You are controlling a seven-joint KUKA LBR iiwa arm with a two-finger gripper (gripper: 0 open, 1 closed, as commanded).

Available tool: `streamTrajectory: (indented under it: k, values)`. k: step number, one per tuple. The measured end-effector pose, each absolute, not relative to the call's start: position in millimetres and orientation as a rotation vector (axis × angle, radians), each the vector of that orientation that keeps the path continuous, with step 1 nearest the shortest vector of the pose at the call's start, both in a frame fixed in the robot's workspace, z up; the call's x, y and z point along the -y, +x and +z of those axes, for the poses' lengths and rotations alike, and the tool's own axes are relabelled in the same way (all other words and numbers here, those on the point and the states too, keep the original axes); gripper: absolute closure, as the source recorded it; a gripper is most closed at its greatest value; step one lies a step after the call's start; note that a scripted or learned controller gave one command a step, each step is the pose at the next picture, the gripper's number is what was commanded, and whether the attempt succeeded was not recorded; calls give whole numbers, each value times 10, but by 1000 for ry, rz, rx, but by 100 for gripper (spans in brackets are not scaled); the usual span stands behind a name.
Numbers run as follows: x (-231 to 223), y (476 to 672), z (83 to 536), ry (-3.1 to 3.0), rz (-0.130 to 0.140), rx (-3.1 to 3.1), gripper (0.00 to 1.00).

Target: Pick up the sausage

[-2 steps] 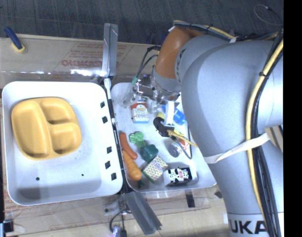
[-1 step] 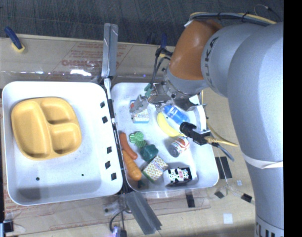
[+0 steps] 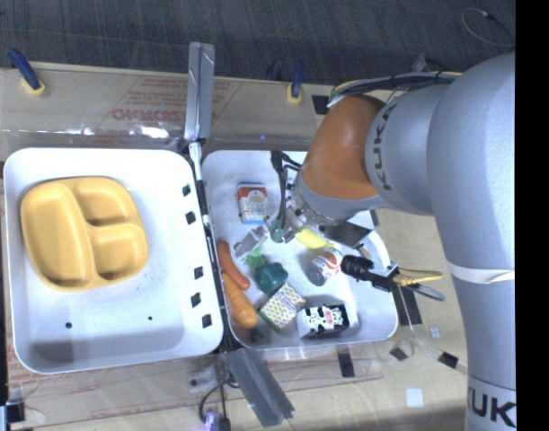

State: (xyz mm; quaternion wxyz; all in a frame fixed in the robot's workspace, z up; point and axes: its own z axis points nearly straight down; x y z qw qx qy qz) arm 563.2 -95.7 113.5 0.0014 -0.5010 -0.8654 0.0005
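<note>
You've got the gripper [image 3: 278, 232] low in the right bin [image 3: 382, 326], grip state impossible to tell, the sausage [image 3: 231, 268] lying untouched at its eight o'clock.

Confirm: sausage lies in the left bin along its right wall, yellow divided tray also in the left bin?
Not quite. The camera view shows the sausage in the right bin, along its left wall, beside the carrot. The yellow divided tray is in the left bin, as you said.

One fixed camera above the bench [image 3: 94, 97], angled down, both bins [image 3: 40, 348] in frame
</note>
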Motion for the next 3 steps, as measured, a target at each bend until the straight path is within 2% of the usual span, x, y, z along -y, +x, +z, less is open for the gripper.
streamTrajectory:
  k: [1, 2, 3]
  values:
    - [1037, 6353, 920, -2050, 1, 2380, 0]
    - [1052, 6572, 927, -2412, 0, 2013, 0]
    - [935, 6193, 920, -1975, 2, 2439, 0]
